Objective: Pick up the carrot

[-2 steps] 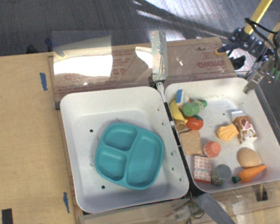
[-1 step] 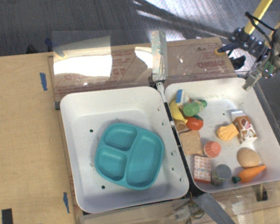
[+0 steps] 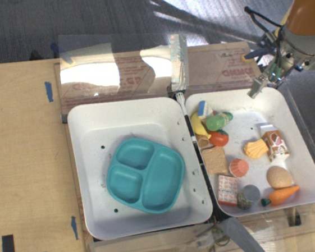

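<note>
The carrot (image 3: 284, 194) is orange with a small green end and lies flat in the front right corner of the right bin (image 3: 307, 150), just in front of a tan egg-shaped piece (image 3: 279, 177). My gripper (image 3: 264, 81) hangs over the bin's back right corner, far behind the carrot and apart from every item. The arm's orange band (image 3: 304, 4) shows at the top right. Nothing is visibly held.
The right bin also holds a banana (image 3: 198, 128), a green vegetable (image 3: 217, 121), a red tomato (image 3: 219, 138), a toast slice (image 3: 214, 159), a pink cup (image 3: 239, 167), a yellow piece (image 3: 255, 149), a brown carton (image 3: 275, 144) and a grey can (image 3: 250, 192). A teal divided plate (image 3: 146, 174) lies in the left bin (image 3: 85, 136).
</note>
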Tool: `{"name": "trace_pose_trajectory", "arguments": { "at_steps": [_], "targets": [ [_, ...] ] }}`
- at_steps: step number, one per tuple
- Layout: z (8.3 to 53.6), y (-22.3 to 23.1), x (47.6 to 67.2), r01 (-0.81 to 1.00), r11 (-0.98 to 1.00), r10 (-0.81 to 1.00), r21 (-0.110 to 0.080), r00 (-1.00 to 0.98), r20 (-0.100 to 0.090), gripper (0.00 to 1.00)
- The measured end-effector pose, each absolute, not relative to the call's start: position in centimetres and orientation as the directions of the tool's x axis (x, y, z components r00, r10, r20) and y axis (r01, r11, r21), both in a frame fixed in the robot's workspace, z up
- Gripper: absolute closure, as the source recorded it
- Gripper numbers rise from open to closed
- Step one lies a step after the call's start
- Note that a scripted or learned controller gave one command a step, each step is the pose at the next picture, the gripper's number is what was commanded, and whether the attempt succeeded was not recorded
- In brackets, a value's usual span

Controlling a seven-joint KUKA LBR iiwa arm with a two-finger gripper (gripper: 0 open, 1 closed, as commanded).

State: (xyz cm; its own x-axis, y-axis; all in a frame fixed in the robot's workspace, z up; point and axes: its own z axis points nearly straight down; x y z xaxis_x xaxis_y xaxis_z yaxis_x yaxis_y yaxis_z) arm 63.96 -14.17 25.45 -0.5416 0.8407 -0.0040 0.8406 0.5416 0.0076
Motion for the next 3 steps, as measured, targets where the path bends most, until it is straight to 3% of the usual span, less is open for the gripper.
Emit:
{"name": "trace_pose_trajectory", "arguments": {
  "at_steps": [1, 2, 3],
  "targets": [
    [9.9, -13.4, 59.0, 0.942, 0.337, 0.942, 0.008, -0.336, -0.004, 1.0],
    [9.0, -19.2, 58.9, 0.999, 0.047, 0.999, 0.011, -0.047, 0.006, 1.0],
    [19.1, -17.0, 57.4, 0.984, -0.179, 0.984, 0.008, 0.179, 0.0, 1.0]
  ]
}}
